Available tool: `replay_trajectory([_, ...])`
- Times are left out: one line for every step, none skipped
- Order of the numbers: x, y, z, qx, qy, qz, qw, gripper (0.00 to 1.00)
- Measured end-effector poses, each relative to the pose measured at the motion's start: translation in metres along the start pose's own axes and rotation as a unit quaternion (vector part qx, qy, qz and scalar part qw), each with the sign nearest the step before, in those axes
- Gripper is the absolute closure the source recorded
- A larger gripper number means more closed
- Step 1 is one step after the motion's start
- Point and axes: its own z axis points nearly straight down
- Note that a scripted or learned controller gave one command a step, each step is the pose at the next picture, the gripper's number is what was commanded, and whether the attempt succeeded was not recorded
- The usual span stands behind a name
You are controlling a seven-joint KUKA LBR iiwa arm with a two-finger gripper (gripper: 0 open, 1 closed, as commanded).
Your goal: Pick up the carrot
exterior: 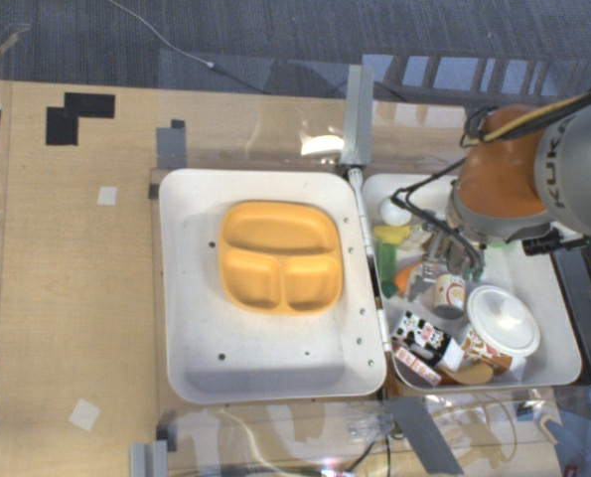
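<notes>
Two bins sit below, and the end effector (442, 258) hangs low in the right bin (563, 361), its grip state impossible to tell, with the carrot (404, 279) just left, not yet lifted.

Grey metal arm (581, 157) with white "KU" lettering, broad glossy orange band (502, 172) above wrist; black and yellow cables (533, 115) run across the band.
</notes>
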Motion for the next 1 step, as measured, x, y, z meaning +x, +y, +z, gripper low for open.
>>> replay_trajectory([0.017,0.0023,-0.0004,0.0,-0.002,0.04,0.9992,0.0])
